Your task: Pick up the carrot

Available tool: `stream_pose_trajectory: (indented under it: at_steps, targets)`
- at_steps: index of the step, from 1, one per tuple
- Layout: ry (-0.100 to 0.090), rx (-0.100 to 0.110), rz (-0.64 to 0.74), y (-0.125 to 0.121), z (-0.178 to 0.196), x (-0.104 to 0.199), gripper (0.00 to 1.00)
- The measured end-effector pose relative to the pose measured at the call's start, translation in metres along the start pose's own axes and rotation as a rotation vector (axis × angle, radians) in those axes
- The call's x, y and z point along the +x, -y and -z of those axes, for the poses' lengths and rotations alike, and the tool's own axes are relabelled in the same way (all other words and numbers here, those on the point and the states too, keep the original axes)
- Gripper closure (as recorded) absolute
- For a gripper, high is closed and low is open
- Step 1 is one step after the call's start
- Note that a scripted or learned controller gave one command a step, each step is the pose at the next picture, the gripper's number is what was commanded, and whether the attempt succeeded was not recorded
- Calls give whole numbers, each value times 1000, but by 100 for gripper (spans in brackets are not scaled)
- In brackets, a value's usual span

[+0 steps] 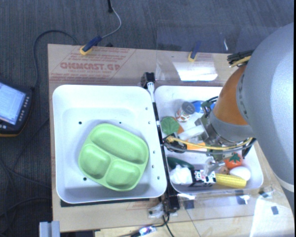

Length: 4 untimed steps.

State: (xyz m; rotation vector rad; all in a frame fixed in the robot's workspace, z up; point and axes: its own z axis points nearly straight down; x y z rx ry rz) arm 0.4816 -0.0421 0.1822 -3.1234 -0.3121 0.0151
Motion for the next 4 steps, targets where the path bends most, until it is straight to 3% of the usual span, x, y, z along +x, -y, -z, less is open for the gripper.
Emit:
stream_pose_trajectory:
  at_steps: [1,2,3,4]
  targets:
    - [-26,0,31,-53,-64,-1,0]
    - [-24,-12,5,-97,-91,51,0]
    - [-18,-10,7,-96,-81,50,100]
    - [-10,-6,214,-72,33,52,100]
